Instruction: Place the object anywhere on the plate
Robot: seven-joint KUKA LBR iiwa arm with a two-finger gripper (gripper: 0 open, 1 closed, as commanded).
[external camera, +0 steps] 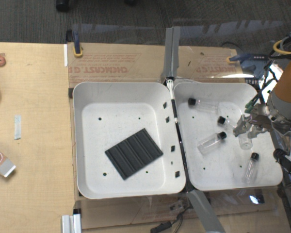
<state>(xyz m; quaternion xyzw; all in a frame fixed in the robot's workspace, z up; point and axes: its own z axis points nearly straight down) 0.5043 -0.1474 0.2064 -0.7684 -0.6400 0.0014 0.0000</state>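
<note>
Vials: clear plastic, black caps, several loose in the right bin [203, 181]. One near the top left of that bin [199, 102], one lying mid-bin [212, 141], one upright-ish at lower right [252, 165], one small cap/vial near [222, 121]. Which one is the target I can't say; probably the one under the tool.

Plate: dark ribbed rectangular plate [134, 153], lying at a slant in the left bin [87, 130]. Nothing on it. Well apart from every vial, with the bin divider between.

Progress: judged at the pick stage, no object on the plate yet.

Risk 1: vials are round, slick and transparent, so a pinch could squirt one sideways or close on air.

Risk 2: tool sits close to the right bin's far wall, where a finger could hit the wall or a neighbouring vial.

Risk 3: transfer has to clear the raised divider, and a loose grip could drop the vial there.

Risk 4: a vial released on the ribbed plate may roll off unless laid along the ribs.

Tool [246, 130]: low over the right side of the right bin, a clear vial [245, 141] right at its tip. Opening: can't tell, too cluttered. Can't tell whether it grips that vial either.
</note>
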